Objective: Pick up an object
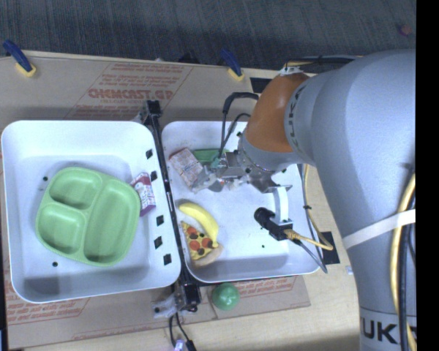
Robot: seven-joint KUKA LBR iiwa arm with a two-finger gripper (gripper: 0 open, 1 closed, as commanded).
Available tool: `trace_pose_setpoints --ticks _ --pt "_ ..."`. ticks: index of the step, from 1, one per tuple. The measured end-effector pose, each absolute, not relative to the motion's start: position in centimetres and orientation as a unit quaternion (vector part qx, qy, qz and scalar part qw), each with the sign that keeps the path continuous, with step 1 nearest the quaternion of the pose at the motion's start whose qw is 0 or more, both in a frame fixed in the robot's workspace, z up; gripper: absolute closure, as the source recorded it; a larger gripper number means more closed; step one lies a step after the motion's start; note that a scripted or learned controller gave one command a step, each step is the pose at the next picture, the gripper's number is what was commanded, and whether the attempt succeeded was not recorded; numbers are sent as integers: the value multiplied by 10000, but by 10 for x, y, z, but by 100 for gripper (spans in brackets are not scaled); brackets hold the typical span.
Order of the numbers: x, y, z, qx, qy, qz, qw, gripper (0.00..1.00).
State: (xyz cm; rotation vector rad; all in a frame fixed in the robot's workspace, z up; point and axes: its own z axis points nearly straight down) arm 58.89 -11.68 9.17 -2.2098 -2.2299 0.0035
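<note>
**Two bins, one packet within reach**

In the left bin (11, 218), a green divided plastic plate (88, 214) is laid centrally, with a small red-and-white wrapper (143, 189) at three o'clock. In the right bin (241, 248), a crumpled clear plastic packet (184, 163) lies at ten o'clock, a yellow banana (202, 218) and a toy pizza slice (197, 243) at seven. The gripper (218, 175) is set low at the packet's three o'clock; the packet is judged the likely target. The grasp would be best made by centring over the packet's bulk and descending squarely, clear of the bin wall. Whether the gripper is open or closed cannot be told, its tip being blurred against the packet; a flat green item (205, 154) at twelve o'clock is partly covered.
</note>
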Motion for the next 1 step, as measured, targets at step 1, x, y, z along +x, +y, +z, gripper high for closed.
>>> trace_pose_setpoints --ticks 1 --pt "589 -117 101 -7030 -7111 20 17 100"
